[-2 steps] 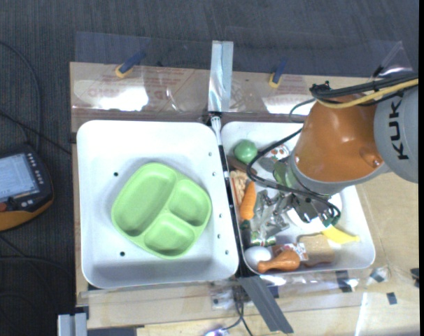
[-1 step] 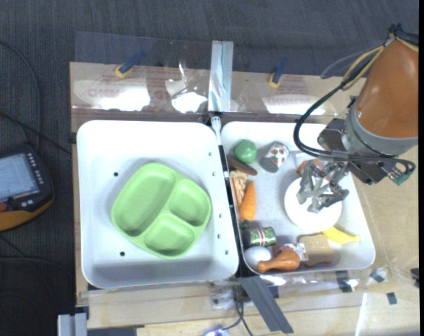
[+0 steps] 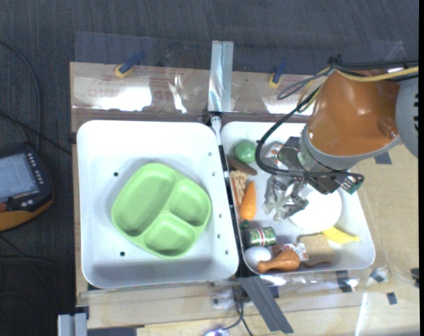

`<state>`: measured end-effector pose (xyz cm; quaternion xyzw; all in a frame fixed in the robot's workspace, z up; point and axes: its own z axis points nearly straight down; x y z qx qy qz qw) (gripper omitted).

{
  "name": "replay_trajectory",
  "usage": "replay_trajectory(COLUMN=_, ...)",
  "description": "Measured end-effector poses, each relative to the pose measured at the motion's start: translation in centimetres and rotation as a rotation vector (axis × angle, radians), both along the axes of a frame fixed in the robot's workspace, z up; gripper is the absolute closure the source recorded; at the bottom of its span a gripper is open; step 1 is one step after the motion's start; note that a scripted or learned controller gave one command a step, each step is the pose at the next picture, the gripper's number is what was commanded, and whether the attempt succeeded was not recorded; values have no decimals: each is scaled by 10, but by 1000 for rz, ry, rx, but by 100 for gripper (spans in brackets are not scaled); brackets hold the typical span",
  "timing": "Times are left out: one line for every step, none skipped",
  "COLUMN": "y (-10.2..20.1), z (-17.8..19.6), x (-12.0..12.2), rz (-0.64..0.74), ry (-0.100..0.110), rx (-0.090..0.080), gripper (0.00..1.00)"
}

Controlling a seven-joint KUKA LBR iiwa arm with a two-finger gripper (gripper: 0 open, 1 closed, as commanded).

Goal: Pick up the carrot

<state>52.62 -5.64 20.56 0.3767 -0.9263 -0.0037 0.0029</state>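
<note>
End effector [image 3: 285, 203] above right bin, just right of carrot, nothing held.

Hanging over the middle of the right bin [image 3: 364, 254], fingers slightly apart (hard to see sharply) and clamped on nothing. Carrot [image 3: 248, 200] lying near the bin's left wall, orange, pointing up and down in the view, just beside the end effector but apart from it. Green ball [image 3: 245, 150] above the carrot, small can [image 3: 259, 237] below it, chicken leg [image 3: 282, 260] and banana [image 3: 340, 236] nearer the front edge. Green divided plate [image 3: 163, 208] resting in the left bin [image 3: 100, 145].
</note>
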Motion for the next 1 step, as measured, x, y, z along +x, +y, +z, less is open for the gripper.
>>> replay_trajectory(y=16, z=-23, x=23, rz=4, ry=-7, rx=-1, gripper=100)
